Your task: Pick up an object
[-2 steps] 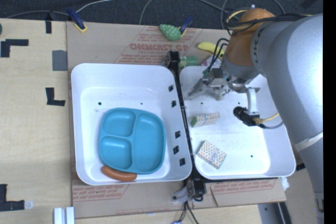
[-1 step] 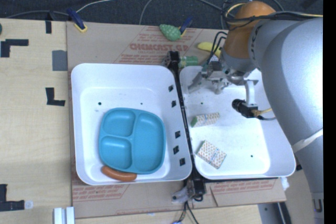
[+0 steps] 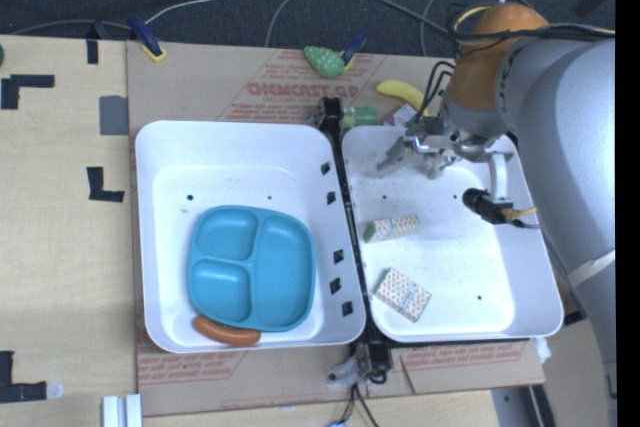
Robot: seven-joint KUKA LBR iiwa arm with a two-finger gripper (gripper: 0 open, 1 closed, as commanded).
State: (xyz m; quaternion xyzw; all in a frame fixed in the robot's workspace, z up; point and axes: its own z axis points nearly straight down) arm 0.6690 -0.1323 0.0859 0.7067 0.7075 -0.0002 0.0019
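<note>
The gripper (image 3: 408, 155) hangs over the far end of the right bin (image 3: 520, 315), its fingers spread with nothing between them. No pick is accomplished. Candidate objects lie on the bin floor nearer the camera: a small patterned packet (image 3: 403, 294) and a pale wrapped bar (image 3: 392, 228), both apart from the gripper. The left bin (image 3: 165, 155) holds a blue divided plate (image 3: 251, 265) with a toy sausage (image 3: 226, 331) at its edge. Descent, closure and lift all remain.
</note>
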